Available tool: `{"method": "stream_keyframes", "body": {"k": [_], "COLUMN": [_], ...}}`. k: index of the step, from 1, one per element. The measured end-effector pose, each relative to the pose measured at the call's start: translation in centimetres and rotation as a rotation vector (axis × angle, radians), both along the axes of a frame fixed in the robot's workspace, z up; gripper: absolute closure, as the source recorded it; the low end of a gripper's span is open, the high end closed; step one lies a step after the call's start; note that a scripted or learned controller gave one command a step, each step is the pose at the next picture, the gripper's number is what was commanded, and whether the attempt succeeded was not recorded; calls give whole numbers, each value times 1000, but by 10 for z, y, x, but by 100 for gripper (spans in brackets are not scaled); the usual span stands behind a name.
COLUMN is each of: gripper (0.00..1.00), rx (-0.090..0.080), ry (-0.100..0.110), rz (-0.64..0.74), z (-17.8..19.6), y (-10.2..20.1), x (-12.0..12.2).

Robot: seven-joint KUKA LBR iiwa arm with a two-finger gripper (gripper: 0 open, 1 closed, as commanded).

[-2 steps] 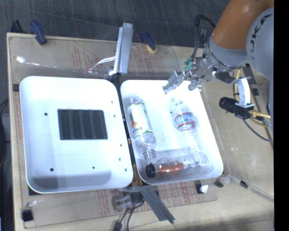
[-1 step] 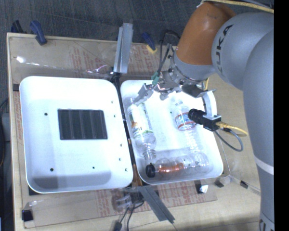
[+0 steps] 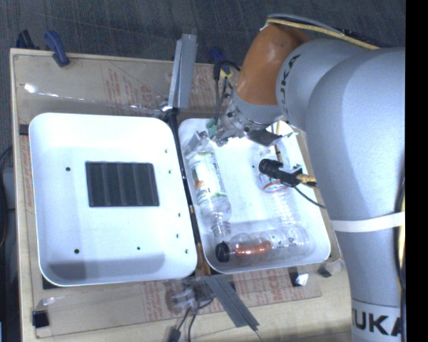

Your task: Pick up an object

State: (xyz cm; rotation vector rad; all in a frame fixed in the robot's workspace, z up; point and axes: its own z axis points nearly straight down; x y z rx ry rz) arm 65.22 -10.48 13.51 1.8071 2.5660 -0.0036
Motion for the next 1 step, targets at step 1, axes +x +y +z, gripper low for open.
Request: {"method": "stream_keyframes", "body": {"k": [1], "gripper": [0], "rx": [3], "ry": [1], "rz": [46], "z": [15], "y": [-56], "x": [5]}}
